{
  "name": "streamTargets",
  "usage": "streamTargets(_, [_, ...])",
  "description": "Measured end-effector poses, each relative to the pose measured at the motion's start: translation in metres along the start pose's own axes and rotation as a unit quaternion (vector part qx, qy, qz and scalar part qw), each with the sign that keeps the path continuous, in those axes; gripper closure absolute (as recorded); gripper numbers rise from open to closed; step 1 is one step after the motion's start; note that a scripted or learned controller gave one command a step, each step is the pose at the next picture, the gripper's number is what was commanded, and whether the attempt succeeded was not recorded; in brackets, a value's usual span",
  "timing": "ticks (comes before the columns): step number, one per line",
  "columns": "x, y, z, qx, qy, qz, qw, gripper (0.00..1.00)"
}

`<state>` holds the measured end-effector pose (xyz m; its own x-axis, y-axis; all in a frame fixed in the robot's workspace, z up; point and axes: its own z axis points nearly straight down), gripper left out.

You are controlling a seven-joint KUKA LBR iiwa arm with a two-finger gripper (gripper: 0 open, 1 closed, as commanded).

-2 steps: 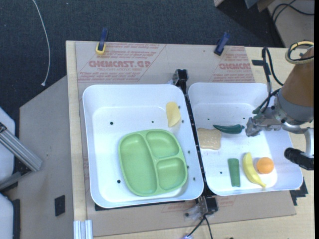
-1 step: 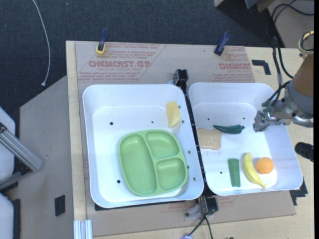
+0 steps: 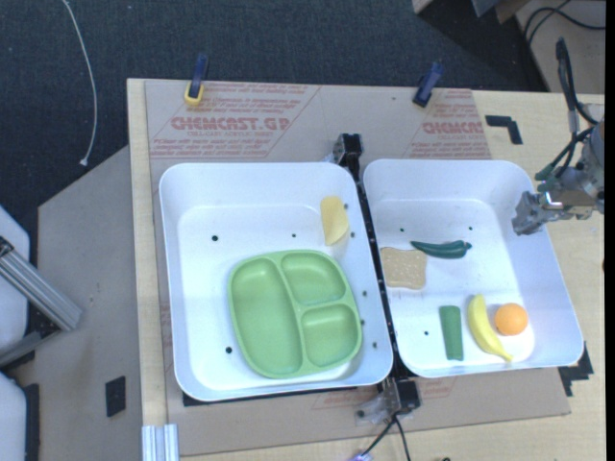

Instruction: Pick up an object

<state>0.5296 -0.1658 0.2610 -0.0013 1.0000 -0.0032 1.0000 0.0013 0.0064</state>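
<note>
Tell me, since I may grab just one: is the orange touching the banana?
Touching. The camera view shows the orange pressed against the banana in the right bin, with no white gap between them.

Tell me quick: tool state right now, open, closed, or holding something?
Tool: over the right bin's far right rim, nothing seen in it; open or closed cannot be told from this view.
</note>
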Motion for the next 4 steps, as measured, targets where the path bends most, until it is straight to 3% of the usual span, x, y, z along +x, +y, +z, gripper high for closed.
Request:
streamTargets(1, [0.053,0.029,0.003,0.001,0.001,-0.002,1.0,1.0])
streamTargets(4, [0.203,0.081,0.044,0.002,0.001,-0.001,1.0,1.0])
